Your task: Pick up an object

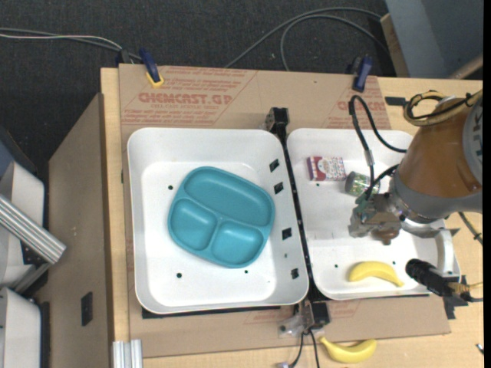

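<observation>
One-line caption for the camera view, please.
Gripper low in right bin between a banana and small carton; teal divided plate in left bin.

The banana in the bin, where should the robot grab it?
Probably the thick middle of the banana, from straight above. It lies flat on the right bin floor with ends curving down in the view, so fingers could close across its narrow width.

Two white bins (pixel 146 205) sit on a brown tabletop (pixel 84 228) printed with red lettering. A teal divided plate (pixel 221 216), a yellow banana (pixel 375 273), and a maroon-and-white carton (pixel 326 168) lie inside.
</observation>
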{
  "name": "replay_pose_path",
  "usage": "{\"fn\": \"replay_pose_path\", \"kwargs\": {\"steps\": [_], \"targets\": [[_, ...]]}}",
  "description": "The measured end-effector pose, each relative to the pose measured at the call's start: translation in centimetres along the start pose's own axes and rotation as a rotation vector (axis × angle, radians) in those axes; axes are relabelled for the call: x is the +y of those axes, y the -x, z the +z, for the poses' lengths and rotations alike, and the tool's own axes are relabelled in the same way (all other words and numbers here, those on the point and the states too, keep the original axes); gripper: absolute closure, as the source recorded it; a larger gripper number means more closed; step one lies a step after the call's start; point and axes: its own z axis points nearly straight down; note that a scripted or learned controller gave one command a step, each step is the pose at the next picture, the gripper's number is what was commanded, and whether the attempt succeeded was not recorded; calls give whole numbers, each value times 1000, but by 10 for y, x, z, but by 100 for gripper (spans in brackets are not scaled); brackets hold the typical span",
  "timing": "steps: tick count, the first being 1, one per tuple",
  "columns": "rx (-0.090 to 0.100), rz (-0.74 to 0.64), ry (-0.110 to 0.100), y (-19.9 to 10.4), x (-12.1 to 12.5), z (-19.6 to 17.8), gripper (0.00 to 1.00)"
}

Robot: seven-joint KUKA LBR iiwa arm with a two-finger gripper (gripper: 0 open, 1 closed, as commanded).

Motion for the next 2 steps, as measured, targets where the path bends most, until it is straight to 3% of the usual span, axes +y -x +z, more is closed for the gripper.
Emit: {"fn": "replay_pose_path", "kwargs": {"steps": [1, 2], "targets": [[-1, -1, 3, 2, 3, -64, 100], [0, 0, -1, 2, 4, -78, 100]]}}
